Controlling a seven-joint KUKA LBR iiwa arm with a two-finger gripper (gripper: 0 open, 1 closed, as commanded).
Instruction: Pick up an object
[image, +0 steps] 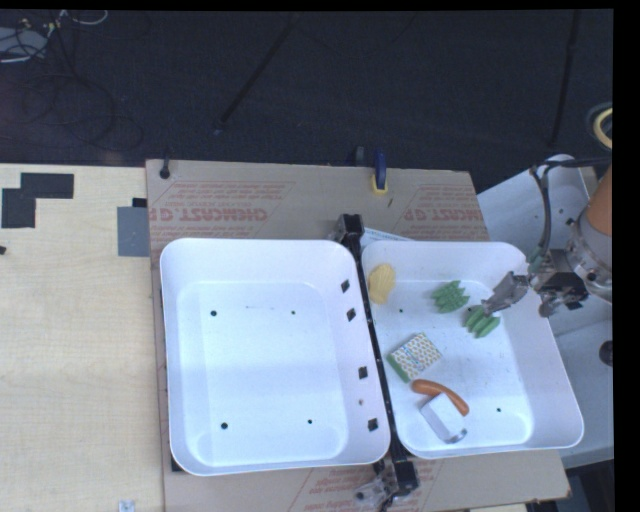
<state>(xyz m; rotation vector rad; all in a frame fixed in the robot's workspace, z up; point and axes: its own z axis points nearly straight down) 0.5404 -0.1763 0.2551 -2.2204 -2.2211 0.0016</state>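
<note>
The right bin (545, 400) holds several small objects. A yellow piece (381, 283) lies by its left wall, and a green leafy piece (450, 296) sits near the middle. A second green piece (481, 322) lies just below the tip of one grey finger (505, 290). A patterned green-and-white block (415, 355), an orange carrot-like piece (440, 395) and a white-grey piece (442, 420) lie toward the front. My gripper (531, 294) hangs over the bin's right side, tilted. It is open, with nothing between its fingers.
The left bin (180, 300) stands beside the right one, with a black divider strip (362, 340) between them. Both bins rest on a cardboard sheet (260, 205). The arm and its cables (575, 215) come in at the right edge.
</note>
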